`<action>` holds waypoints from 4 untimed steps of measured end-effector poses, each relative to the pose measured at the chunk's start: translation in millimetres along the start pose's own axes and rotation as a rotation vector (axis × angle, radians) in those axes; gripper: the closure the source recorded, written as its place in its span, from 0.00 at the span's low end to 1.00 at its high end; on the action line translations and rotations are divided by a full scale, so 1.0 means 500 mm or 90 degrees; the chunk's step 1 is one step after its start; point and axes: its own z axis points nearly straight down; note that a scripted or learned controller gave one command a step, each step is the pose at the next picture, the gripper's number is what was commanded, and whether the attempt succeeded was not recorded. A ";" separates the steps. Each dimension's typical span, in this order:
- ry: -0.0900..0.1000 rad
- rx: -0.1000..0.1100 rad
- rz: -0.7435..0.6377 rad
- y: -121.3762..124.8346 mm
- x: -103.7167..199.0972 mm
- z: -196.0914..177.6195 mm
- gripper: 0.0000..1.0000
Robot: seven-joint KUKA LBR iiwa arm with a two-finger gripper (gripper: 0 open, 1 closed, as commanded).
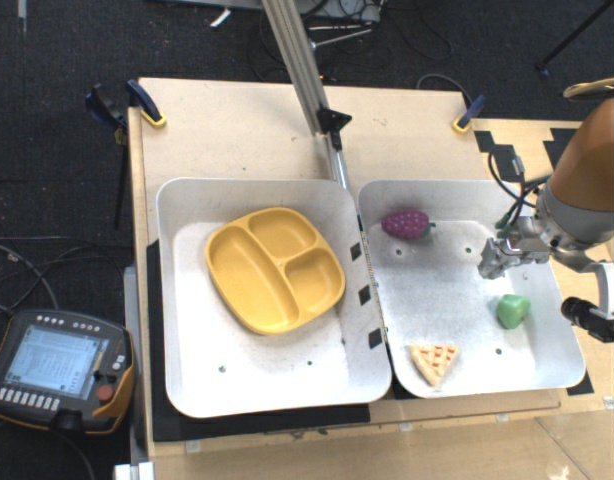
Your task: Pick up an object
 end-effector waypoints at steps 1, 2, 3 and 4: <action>0.000 -0.001 -0.001 0.003 0.018 -0.116 1.00; 0.000 0.000 -0.001 0.015 0.021 -0.204 1.00; 0.002 0.002 -0.003 0.038 0.128 -0.210 1.00; 0.001 0.002 -0.004 0.092 0.234 -0.205 1.00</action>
